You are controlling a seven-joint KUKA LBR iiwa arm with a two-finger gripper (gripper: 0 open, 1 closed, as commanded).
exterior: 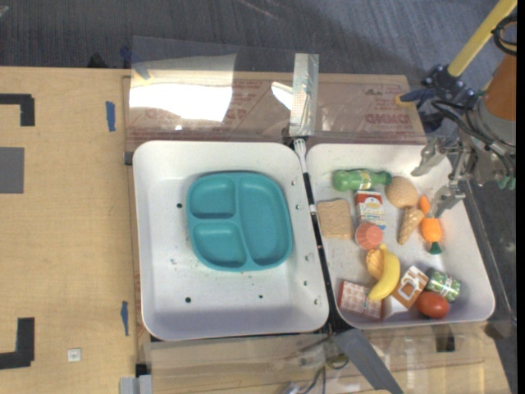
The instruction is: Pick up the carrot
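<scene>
The carrot (pixel 431 230) lies not yet lifted in the right bin (pixel 484 279), near its right wall. The claw (pixel 443 183) hangs just above it, fingers spread and holding nothing, so the grasp and the lift are left.

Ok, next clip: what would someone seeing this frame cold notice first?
Probably the teal divided plate, alone in the middle of the left bin. Then the crowd of toy food in the right bin: a banana, a tomato, a green bottle and the carrot near its right wall. The gripper hangs just above the carrot, at the bin's upper right.
</scene>
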